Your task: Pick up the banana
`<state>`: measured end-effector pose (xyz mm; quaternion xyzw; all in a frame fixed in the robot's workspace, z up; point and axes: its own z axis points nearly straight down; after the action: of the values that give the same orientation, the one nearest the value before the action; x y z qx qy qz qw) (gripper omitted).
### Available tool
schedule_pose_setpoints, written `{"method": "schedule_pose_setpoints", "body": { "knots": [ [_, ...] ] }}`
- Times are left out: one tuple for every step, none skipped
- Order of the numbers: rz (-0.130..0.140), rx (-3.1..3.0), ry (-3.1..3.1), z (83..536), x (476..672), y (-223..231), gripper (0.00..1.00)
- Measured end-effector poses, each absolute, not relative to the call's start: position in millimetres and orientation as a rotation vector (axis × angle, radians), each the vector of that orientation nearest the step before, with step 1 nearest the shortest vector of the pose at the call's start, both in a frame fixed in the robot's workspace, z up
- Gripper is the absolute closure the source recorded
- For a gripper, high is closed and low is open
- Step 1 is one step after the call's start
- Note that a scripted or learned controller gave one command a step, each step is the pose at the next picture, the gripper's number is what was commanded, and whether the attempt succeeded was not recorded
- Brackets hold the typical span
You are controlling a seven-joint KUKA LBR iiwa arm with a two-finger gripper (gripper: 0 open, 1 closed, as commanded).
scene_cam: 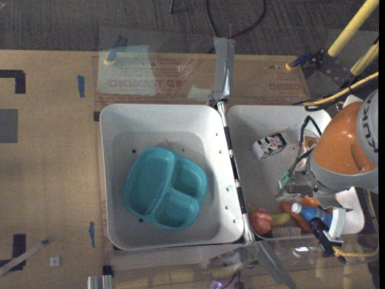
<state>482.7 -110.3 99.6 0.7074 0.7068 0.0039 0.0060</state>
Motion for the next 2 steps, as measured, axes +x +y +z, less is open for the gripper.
{"method": "schedule_pose_setpoints", "body": {
  "knots": [
    [0.012,2.214,2.212,99,482.7,-110,0.00],
    [-0.001,2.204,2.238,184,479.9,-70,0.00]
  ]
}}
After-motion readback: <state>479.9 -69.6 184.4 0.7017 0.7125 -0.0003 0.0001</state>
